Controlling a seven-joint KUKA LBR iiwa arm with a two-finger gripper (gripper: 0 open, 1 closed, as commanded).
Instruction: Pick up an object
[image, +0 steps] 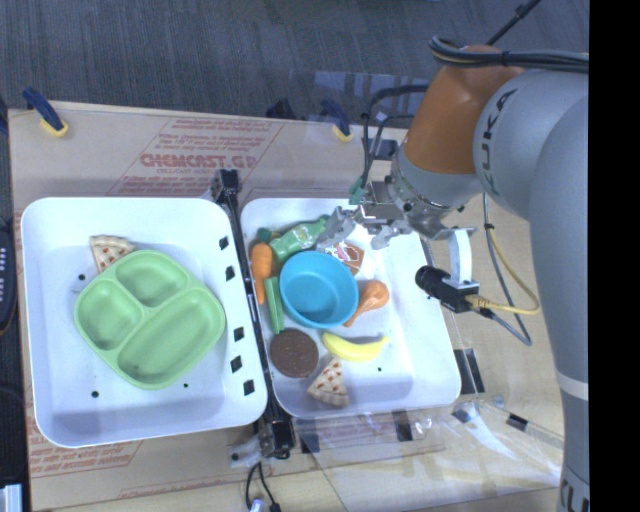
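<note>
While nothing is lifted yet, we note pizza slice (330, 384) nearest, banana (355, 346), then blue bowl (318, 289) mid right bin (425, 340). Gripper (352, 225) hovers at the bowl's one o'clock; finger state unreadable. Approach step; next, we judge, descend on one object.

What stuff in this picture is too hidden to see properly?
- Gripper, camera view: its tips sit among the toys by the green bottle, so whether it grips anything is unclear.
- Pizza slice, left bin: partly covered by the green divided plate.
- Items under the blue bowl: the bowl hides parts of them.
</note>
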